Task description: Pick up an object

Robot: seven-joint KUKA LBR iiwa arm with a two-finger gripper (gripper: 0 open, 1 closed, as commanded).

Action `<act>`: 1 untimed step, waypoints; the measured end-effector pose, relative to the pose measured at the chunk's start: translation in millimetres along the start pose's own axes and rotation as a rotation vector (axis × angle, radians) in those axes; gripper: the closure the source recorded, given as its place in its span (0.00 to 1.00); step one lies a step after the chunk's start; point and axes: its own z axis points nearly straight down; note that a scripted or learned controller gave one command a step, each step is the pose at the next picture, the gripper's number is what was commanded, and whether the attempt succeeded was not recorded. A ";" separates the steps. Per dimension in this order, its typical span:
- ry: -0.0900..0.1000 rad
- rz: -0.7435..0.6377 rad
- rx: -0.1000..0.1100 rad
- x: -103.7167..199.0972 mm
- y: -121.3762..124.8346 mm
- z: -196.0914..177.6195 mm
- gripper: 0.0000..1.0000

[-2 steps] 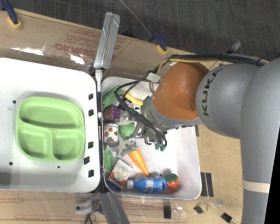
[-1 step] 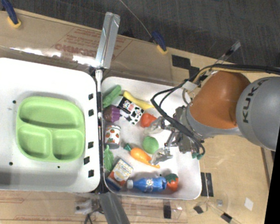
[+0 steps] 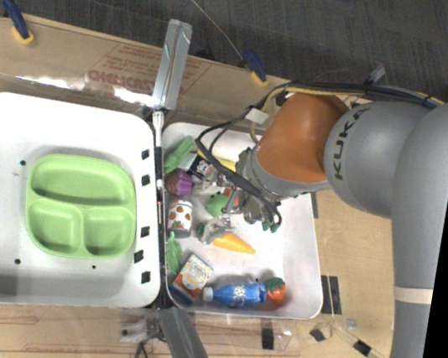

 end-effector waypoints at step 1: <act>-0.001 0.003 0.002 0.4 -2.3 -0.6 0.00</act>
